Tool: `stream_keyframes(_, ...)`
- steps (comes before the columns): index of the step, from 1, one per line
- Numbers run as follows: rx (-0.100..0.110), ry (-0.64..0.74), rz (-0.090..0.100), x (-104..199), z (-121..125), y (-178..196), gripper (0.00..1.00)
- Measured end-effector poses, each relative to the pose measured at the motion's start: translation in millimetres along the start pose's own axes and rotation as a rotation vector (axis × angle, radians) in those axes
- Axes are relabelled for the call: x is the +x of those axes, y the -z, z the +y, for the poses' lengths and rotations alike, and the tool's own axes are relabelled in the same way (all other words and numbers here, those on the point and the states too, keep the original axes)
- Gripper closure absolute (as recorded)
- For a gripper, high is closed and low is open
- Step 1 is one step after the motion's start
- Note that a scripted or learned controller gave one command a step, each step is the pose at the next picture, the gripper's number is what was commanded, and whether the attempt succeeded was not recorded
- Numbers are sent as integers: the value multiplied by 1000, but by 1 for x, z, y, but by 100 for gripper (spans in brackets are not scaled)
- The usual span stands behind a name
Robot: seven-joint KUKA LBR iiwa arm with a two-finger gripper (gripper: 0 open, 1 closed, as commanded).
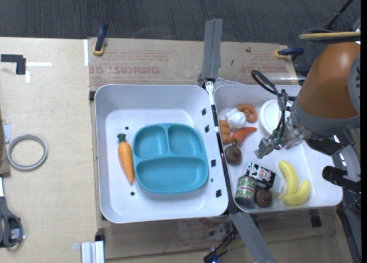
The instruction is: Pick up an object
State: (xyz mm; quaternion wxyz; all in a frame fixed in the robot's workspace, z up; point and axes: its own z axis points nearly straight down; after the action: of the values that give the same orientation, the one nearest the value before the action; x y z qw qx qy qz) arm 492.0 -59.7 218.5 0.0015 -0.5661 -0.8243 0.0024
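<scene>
The hand [268, 146] hangs over the middle of the right bin [321, 201], and whether it is parted or closed on anything cannot be told; around it lie a yellow banana [292, 184] toward the near right corner, a green can [246, 190] and a black-and-white carton [261, 173] at the near edge, a brown ball [233, 153], and a white lump [235, 118] toward the far left corner. The left bin [109, 141] carries a blue three-part plate [170, 157] with an orange carrot [125, 159] beside its left rim. On the pale wooden bench [51, 118] a grey tape ring [26, 151] rests near the left edge.
</scene>
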Motion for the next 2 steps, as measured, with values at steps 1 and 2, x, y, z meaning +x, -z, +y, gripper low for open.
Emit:
stream_keyframes(1,-2,207,1,-46,5,-108,100)
stream_keyframes(2,-2,174,-1,-46,92,-29,100)
